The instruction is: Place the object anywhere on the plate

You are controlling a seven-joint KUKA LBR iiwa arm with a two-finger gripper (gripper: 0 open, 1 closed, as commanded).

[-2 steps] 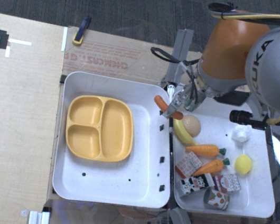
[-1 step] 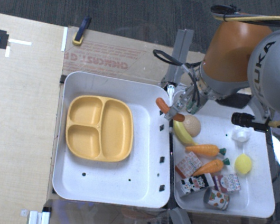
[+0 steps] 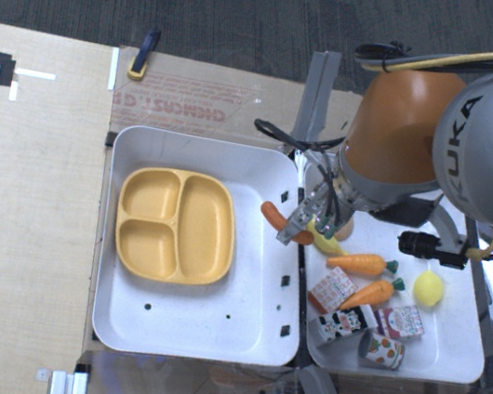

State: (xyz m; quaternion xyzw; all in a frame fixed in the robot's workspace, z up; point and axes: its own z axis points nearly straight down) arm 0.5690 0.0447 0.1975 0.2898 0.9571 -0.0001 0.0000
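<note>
Hovering claw (image 3: 298,229), sausage (image 3: 273,215) beside bin edge (image 3: 297,257)

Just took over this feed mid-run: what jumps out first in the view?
The big grey and orange arm fills the upper right, its gripper down at the seam between the two bins, beside a small orange-red sausage. A yellow divided plate sits in the left bin. The right bin holds a jumble of toy food: two carrots, a lemon, small cartons.
</note>
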